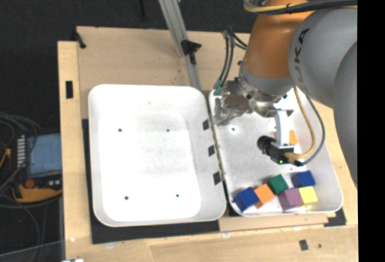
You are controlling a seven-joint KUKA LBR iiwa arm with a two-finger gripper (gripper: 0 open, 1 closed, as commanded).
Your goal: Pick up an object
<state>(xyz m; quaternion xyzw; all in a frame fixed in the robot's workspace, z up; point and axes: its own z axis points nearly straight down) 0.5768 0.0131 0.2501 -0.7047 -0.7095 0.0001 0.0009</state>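
- Bench (pixel 138 56): a pale wooden board on a dark floor, bearing two shallow white bins side by side.
- Left bin (pixel 99 152): white, with rounded corners; a few small dark dots showed on its floor.
- Right bin (pixel 240 152): white, touching the left bin along their shared edge; its far half lay under the arm.
- Arm (pixel 313 44): grey, with an orange band (pixel 271 38) above the wrist, reaching in from the right over the far part of the right bin.
- Gripper (pixel 225 111): a metallic assembly below the wrist, hanging at the far left corner of the right bin, just beside the shared edge. Whether it was open or closed could not be told, and nothing could be seen held in it.
- Blue block (pixel 246 198): at the near edge of the right bin, leftmost of the cluster.
- Orange block (pixel 264 193): just beside the blue block, to its right.
- Green block (pixel 277 184): behind the orange block, near the middle of the cluster.
- Purple block (pixel 291 198): in front of the green block, at the near edge.
- Yellow block (pixel 308 195): just beside the purple block, to its right.
- Second blue block (pixel 303 179): behind the yellow block, at the right of the cluster.
- All six blocks lay together in the near right corner of the right bin, well apart from the gripper.
- Metal rail (pixel 171 14): a slanted grey bar running from the top of the view down to the far edge of the bins.
- Blue device (pixel 43 155): with cables, on the floor to the left of the bench.
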